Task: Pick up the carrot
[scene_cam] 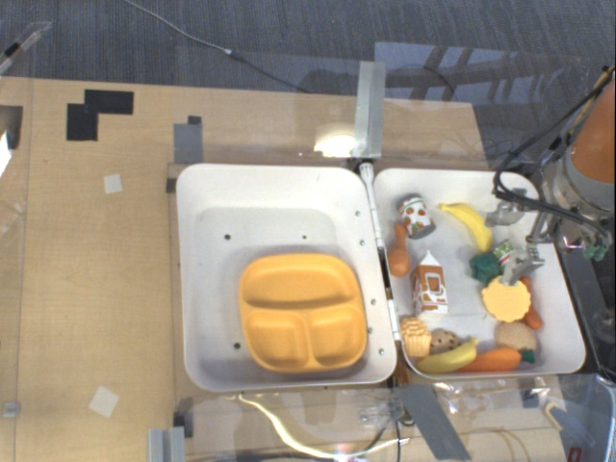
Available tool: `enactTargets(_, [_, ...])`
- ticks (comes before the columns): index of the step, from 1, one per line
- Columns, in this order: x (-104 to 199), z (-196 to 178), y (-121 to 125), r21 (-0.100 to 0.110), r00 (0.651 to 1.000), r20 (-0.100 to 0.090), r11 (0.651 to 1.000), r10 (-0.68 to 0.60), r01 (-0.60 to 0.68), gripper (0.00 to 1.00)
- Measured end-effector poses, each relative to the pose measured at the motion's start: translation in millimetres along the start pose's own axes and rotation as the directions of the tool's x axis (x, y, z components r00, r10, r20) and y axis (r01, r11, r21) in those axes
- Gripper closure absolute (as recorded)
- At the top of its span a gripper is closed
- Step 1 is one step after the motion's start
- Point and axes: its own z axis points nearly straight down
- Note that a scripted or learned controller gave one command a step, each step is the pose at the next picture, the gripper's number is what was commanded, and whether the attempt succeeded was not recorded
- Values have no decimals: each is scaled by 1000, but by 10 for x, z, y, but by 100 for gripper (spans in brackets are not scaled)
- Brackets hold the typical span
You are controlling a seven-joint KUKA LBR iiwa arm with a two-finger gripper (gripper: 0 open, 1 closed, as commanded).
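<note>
**Carrot lies along the near wall of the right bin**

Pale wood tabletop [87, 287] carries two shallow white bins side by side, with grey carpet beyond its far edge.

The left bin [207, 200] holds one thing, a yellow-orange divided tray [302, 310] sitting toward its near right part.

The right bin [563, 345] is crowded. The carrot [493, 359] lies flat against the near wall, toward the near right corner. Its long axis runs left to right, roughly parallel to that wall; the green end at its right looks like the leafy top, so the tip would point left, though that tip is partly covered. A yellow banana [447, 357] touches its left end. Just beside that are a brown cookie-like piece [444, 340] and a small corn-like piece [415, 333].

Further in stand a small carton [429, 288], a slim orange-brown piece [398, 249] near the left wall, a small can [416, 217] and a second banana [469, 223] near the far wall. A green leafy piece [484, 264], a round yellow slice [506, 299] and a tan lump [516, 336] fill the right side.

The gripper [521, 261] hangs over the right bin's right side, above the green piece and yellow slice, well apart from the carrot. Whether its jaws are open or closed cannot be told, and nothing visible sits between them.
</note>
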Motion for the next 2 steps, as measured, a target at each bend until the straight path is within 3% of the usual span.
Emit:
enactTargets(1, [-60,1213,-179,2,996,12,996,85,-85,0])
enactTargets(2, [600,1217,-372,2,999,8,999,38,-38,0])
